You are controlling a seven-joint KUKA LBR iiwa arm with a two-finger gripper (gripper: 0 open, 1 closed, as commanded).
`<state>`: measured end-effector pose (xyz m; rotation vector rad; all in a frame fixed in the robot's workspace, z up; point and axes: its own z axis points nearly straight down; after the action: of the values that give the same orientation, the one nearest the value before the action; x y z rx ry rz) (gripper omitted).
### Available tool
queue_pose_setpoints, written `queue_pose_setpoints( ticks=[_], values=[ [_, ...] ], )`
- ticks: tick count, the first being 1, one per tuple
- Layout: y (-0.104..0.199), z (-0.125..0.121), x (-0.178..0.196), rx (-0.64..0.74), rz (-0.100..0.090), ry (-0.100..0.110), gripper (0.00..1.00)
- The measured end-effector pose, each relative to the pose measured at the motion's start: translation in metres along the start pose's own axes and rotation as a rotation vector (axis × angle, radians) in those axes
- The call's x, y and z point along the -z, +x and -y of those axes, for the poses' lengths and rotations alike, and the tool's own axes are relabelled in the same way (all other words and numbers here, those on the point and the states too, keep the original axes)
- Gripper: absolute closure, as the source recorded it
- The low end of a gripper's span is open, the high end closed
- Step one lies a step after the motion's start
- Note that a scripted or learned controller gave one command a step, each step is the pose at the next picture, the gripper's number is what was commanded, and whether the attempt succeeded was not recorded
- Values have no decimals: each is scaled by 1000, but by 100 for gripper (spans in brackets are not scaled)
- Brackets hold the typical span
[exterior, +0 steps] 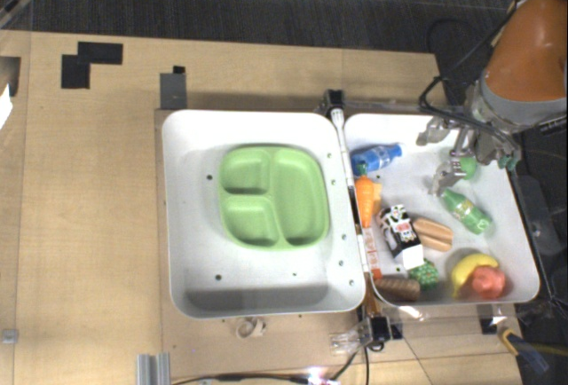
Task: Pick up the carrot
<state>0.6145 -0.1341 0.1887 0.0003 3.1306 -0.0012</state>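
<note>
- A green divided plate point(271, 196) with three compartments lies in the middle of the left bin point(191, 268).
- A blue bottle point(374, 158) lies on its side at the far left corner of the right bin point(524, 272).
- A green bottle point(465, 209) lies tilted toward the right wall of that bin.
- A black-and-white cow figure point(398, 227) sits mid-bin, touching a tan sausage-like piece point(432, 234).
- A brown oblong item point(398, 288) and a green knobbly one point(425, 275) (too small to identify) lie at the near edge.
- A yellow banana point(470, 266) curves against a red fruit point(487, 283) in the near right corner.
- The wooden worktop point(80, 215) carries both bins.
</note>
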Motion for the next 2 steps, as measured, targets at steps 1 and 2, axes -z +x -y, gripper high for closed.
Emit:
queue_pose_setpoints(
  ticks=[1, 2],
  values=[
    [43, -106, -2, -68, -1, -7, 0],
    [-37, -58, 10, -327, 3, 0, 0]
  ],
)
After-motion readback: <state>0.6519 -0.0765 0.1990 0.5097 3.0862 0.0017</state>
